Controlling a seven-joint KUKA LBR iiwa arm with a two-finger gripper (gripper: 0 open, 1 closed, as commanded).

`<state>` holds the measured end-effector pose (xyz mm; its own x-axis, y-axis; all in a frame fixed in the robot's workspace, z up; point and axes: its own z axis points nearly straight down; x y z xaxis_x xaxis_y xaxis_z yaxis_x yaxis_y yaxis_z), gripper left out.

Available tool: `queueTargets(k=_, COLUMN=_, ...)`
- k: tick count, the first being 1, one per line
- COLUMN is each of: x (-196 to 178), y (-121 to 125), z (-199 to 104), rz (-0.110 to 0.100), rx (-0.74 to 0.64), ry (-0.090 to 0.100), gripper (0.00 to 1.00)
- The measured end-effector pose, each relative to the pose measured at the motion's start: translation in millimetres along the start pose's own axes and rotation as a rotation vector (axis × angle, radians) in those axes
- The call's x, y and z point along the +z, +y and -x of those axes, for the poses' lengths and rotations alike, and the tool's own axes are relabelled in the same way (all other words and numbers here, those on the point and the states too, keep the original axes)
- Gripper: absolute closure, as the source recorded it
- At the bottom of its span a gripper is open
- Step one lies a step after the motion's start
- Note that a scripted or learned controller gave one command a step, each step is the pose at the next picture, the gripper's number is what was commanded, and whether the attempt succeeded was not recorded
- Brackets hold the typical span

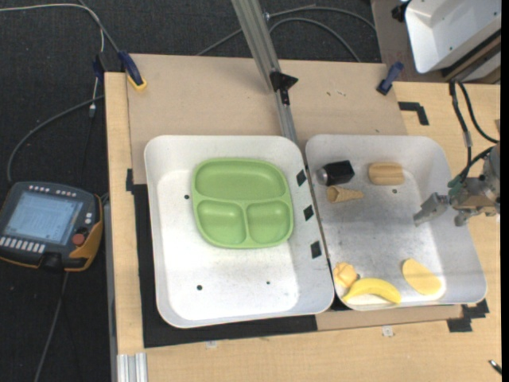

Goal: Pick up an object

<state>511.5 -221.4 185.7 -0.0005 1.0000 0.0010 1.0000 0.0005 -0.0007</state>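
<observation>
Now approach step: my pincer hovers at right bin right edge, fingers spread, holding nothing. Nearest candidate, yellow disc, lies near front wall. Next move: shift over it, descend, close.

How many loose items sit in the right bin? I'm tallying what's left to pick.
5, possibly more hidden: a black cylinder and tan wooden block at the far end, an orange cone beside the cylinder, a yellow banana and flat yellow slice at the near edge.
</observation>
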Motion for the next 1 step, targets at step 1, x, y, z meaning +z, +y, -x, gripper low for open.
queueTargets(k=1, x=46.4, y=7.9, z=-3.5, rz=-0.004, rx=-0.002, ry=0.002, gripper=0.0)
